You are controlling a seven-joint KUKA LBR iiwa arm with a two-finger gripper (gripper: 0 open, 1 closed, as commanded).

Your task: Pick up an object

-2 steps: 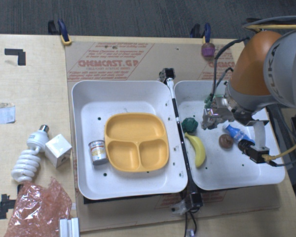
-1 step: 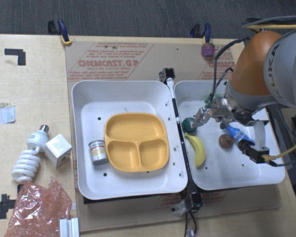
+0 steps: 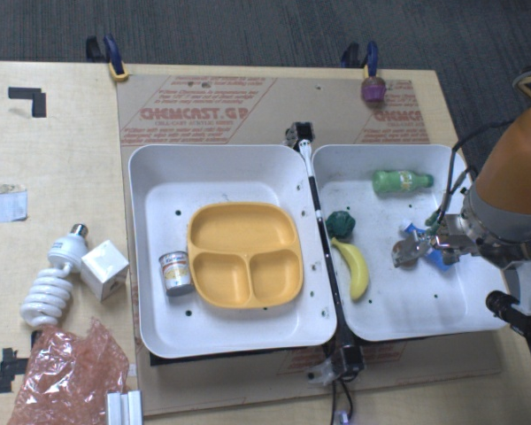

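My gripper hangs low over the right part of the right bin, reaching in from the right edge. A small blue object lies right under and beside it, partly hidden by the metal of the hand. Whether the gripper touches it is unclear. A green bottle lies on its side at the back of this bin. A dark green lump and a banana sit along the bin's left side, well apart from the gripper.
The left bin bears a yellow divided tray and a small can. On the bench to the left lie a spiral light bulb, a white cube and a pink plastic bag.
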